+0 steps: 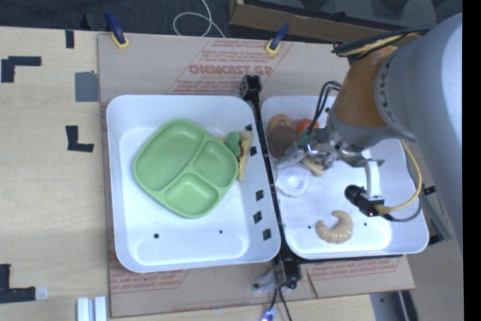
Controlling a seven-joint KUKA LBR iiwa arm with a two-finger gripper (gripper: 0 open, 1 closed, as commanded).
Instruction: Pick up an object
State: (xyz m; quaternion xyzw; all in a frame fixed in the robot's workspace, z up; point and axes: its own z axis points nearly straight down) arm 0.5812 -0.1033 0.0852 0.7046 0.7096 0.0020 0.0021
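My gripper (311, 152) is low over the upper left part of the right bin (409, 238), on the grey arm (421, 79) with its orange band (364, 94). It hangs right beside a brown furry-looking object (282, 136) and a small orange item (303, 125); whether it touches either is hidden. Just below it lies a clear round lid-like piece (291, 182). A tan croissant-shaped toy (335, 227) lies near the bin's front edge. In the left bin (124, 237) a green divided plate (186, 168) lies flat, with small green and yellow items (238, 147) at its right rim.
A black divider (263, 169) runs between the two bins. A black cable connector (364, 201) with a yellow cable hangs off the wrist above the right bin's floor. Blue clamps (115, 29) hold the cardboard sheet at the back.
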